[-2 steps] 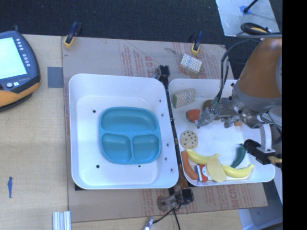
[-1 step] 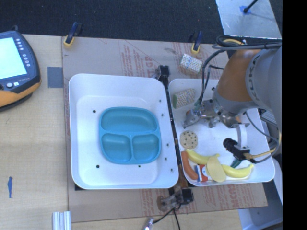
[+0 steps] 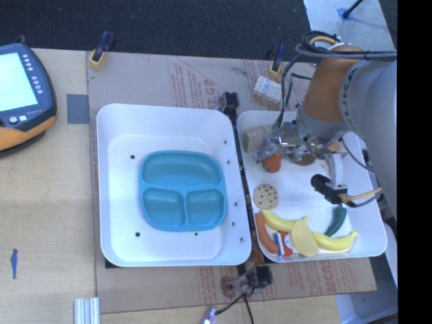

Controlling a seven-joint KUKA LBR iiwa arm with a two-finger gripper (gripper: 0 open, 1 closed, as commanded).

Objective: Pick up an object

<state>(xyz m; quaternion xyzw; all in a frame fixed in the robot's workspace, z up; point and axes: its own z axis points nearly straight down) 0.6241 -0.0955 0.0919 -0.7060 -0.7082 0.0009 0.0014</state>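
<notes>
Hand beside small red piece, long axis indiscernible

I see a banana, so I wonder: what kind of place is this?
Probably a robot lab: an arm reaches over a white bin with a banana in it, and a control pad lies nearby.

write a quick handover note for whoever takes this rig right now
Gripper: low over the far left corner of the right bin, right by a small red item. No grasp can be confirmed.
Things: the cookie, bananas and green pepper lie in the right bin. The left bin holds a blue divided plate.
Done: the approach, nothing visibly lifted.
Left: grip one object and lift it.
</notes>
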